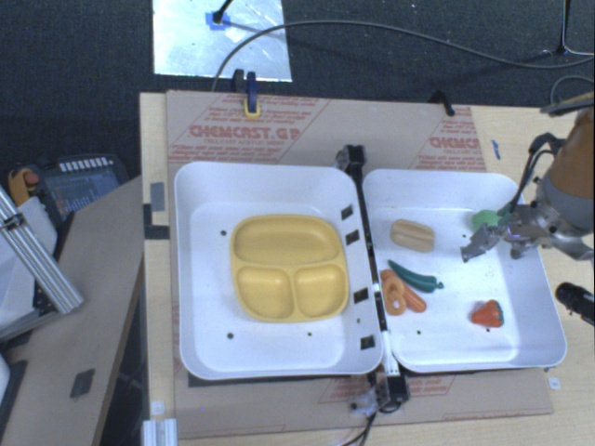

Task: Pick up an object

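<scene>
In the right bin lie a tan bread roll, a dark green pepper, an orange carrot piece and a red strawberry. A light green object sits at the back right of this bin, partly behind the arm. My gripper hangs over the bin's right half, just in front of the light green object and right of the bread roll. Its fingers stand apart with nothing between them.
The left bin holds a yellow divided plate. A black hinged divider runs between the bins. Cables and a clamp lie behind the bins, and a grey aluminium rail lies at far left.
</scene>
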Available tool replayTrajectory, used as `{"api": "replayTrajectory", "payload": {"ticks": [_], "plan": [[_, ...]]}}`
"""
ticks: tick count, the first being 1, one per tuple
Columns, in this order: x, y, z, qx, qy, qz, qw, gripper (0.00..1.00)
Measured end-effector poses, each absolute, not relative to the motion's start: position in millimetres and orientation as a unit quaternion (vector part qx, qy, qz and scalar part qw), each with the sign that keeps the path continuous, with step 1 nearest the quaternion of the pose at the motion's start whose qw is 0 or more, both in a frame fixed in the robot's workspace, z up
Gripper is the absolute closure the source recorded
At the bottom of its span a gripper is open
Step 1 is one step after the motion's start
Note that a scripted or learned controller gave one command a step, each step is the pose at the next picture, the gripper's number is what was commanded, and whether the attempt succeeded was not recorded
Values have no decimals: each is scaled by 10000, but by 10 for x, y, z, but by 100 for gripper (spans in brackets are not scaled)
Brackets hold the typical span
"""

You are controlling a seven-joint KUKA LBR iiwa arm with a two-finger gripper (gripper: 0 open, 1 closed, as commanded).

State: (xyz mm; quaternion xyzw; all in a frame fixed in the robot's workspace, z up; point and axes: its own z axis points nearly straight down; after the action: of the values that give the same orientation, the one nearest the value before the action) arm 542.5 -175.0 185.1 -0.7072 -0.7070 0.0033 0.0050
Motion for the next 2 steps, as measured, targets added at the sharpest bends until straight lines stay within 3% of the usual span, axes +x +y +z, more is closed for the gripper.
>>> {"api": "replayTrajectory", "payload": {"ticks": [1,2], "plan": [[5458,-1745,1922,-7060,-7082,-3,-5,0],[5450,-1778,1501,-7067,-7075,5,8,0]]}}
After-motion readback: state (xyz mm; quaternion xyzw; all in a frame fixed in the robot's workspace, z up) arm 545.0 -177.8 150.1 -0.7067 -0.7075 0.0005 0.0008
